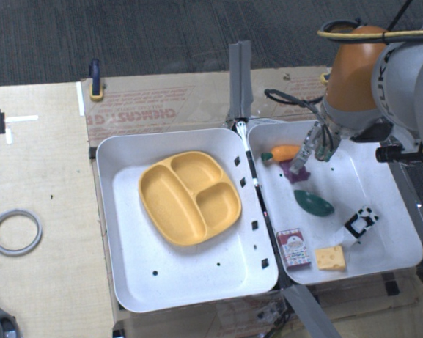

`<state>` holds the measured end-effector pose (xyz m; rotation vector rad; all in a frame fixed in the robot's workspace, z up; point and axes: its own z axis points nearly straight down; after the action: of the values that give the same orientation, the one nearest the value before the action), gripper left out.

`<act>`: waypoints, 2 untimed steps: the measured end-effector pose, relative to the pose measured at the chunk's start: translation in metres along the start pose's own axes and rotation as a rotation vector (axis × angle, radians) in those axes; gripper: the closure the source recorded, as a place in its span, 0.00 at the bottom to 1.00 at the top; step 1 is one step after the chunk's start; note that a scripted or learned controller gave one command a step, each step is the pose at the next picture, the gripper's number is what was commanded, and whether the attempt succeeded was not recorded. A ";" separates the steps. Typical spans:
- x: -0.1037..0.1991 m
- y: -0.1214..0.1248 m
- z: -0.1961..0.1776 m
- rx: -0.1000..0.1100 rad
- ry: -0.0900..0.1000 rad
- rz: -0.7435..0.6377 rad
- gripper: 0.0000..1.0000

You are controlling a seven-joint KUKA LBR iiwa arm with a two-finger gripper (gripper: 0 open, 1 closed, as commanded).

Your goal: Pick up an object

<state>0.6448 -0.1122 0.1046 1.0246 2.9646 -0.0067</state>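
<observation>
A: Where do the objects lie?

B: In the right bin (396, 255), a shallow glossy white tray. A purple lump (295, 170) lies near its back left corner, an orange carrot-shaped toy (285, 152) just behind it, a smooth dark green oval (314, 203) in front. Further forward lie a small red printed box (293, 248), a porous yellow cheese wedge (330, 258) and a black-and-white angular piece (362, 222).

A: And the claw?

B: The claw (314, 151) hangs beside the purple lump, at the end of the grey arm. I cannot tell how far apart its fingers stand, nor whether they hold anything.

A: The other bin?

B: The left bin (122, 238) carries a matte yellow three-compartment plate (190, 196). A grey ring (14, 232) lies on the pale wooden tabletop (35, 172).
</observation>
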 end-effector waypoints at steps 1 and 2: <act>0.020 -0.024 0.012 -0.003 0.004 -0.213 1.00; 0.048 0.030 -0.134 -0.004 0.002 -0.011 1.00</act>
<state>0.6249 -0.0582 0.2384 1.0093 2.9707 -0.0002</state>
